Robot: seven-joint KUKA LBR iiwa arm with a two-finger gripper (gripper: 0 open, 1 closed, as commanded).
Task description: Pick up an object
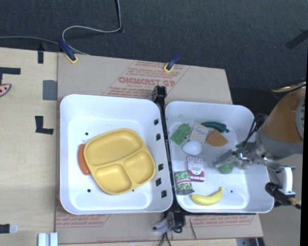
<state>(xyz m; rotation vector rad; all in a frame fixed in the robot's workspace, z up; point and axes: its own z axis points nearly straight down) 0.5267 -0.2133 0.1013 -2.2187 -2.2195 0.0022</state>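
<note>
The right bin (pixel 252 195) holds several small items: a green piece (pixel 180 133), a patterned packet (pixel 198 131), a dark green pepper (pixel 215 126), an orange piece (pixel 216 139), a white egg (pixel 192 147), a red and white carton (pixel 195 168), a green can (pixel 183 183) and a banana (pixel 207 197). My gripper (pixel 225 160) reaches in from the right, low over the bin's right half. A small green object (pixel 226 169) lies right under its tip, partly hidden. I see nothing lifted.
The left bin (pixel 72 193) holds a yellow divided plate (pixel 119 159) with an orange-red item (pixel 82 158) poking out from under its left edge. The grey and orange arm (pixel 282 131) hangs over the right bin's right rim. A black divider (pixel 162 146) separates the bins.
</note>
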